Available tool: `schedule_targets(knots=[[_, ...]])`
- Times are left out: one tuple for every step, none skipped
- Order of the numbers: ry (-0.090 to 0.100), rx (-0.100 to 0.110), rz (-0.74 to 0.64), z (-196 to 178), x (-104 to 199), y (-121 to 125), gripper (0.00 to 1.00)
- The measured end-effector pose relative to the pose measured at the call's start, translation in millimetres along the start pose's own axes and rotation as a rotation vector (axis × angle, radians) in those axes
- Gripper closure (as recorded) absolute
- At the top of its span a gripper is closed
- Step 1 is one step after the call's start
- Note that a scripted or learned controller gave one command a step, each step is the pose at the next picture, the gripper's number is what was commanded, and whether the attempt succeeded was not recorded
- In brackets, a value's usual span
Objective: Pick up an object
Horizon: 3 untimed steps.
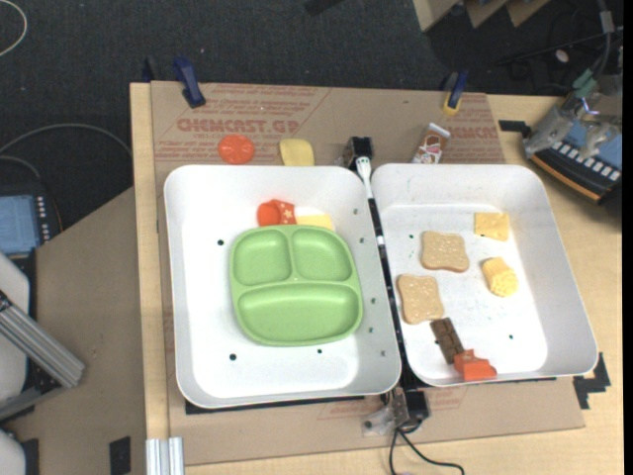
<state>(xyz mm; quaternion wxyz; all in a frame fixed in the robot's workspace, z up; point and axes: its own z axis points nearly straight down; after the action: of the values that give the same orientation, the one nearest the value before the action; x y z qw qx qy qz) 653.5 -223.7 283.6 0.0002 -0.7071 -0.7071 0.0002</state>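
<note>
Right of the green divided plate (295, 285) — in the neighbouring bin (529, 310) — a brown bar (446, 337) lies slantwise, its near end touching an orange block (477, 368).

We see a lab: clamped brown cardboard worktop (326, 117), loose black cables (415, 448), silver aluminium framing (40, 349).

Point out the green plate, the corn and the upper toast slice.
Green plate (295, 287): camera view, on its large lower compartment.
Corn (500, 277): camera view, middle of the cob.
Upper toast slice (444, 251): camera view, its centre.
</note>
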Motion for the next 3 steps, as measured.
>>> schedule_targets(knots=[[0.006, 0.017, 0.003, 130.0, 8.8, -73.6, 0.0], [0.012, 0.004, -0.004, 201.5, 7.4, -98.8, 0.0], [0.002, -0.002, -0.002, 188.3, 3.7, -98.1, 1.0]])
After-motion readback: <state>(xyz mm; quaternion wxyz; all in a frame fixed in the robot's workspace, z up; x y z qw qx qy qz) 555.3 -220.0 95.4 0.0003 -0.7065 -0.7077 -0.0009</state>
